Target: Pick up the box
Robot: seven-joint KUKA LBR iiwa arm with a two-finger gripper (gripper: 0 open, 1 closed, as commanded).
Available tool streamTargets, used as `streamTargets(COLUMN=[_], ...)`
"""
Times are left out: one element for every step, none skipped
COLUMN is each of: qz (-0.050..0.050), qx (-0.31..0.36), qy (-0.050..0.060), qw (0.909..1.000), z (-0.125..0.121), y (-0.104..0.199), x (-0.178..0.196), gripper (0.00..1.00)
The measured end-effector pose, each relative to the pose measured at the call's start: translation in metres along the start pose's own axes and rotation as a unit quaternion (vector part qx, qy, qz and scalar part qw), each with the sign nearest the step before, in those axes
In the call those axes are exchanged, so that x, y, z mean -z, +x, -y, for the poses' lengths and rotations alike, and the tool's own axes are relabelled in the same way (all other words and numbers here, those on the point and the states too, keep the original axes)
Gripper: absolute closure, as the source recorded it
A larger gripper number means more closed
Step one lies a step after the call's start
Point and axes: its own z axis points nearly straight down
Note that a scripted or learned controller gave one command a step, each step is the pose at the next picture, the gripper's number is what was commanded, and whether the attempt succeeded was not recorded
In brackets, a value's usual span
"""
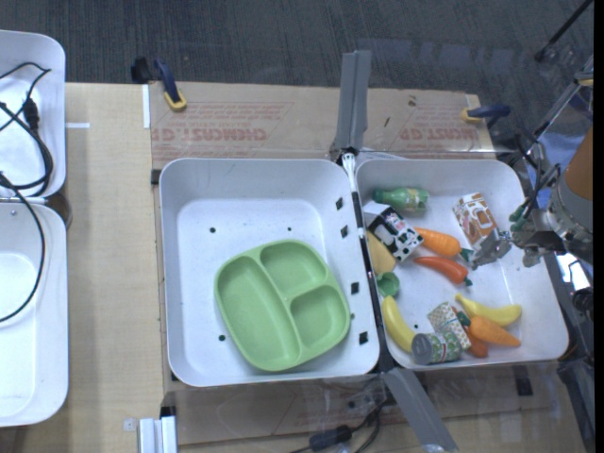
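Two shallow white bins sit side by side on the bench, the left bin (179, 253) holding a light green three-compartment plastic tray (283, 302) toward its 6 o'clock side. The right bin (543, 295) holds the clutter: a small orange-and-white printed carton box (474, 217) lies tilted at about 1 o'clock from the bin's middle. The silver two-finger gripper (491, 249) hangs just beside the box's lower end, at its 5 o'clock; whether its fingers are apart or together I cannot tell, and nothing shows between them. At the bin's 11 o'clock lies a green plastic bottle (401, 197), with a black-and-white cow-patterned carton (394, 233) below it. Two orange toy carrots (440, 253) lie near the middle, just left of the gripper. Toward 6 o'clock rest a yellow toy banana (397, 324), a grey tin can (435, 347), another yellow banana (489, 310) and an orange carrot (493, 331).
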Motion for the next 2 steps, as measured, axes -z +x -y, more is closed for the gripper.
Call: streamTargets(qz=[0.000,0.000], qx=[0.062,0.059], qy=[-0.001,0.001], qw=[0.9981,0.9982], z=[0.0294,0.0290], y=[0.0704,0.0686], x=[-0.1122,-0.1067], gripper=[0.00,1.00])
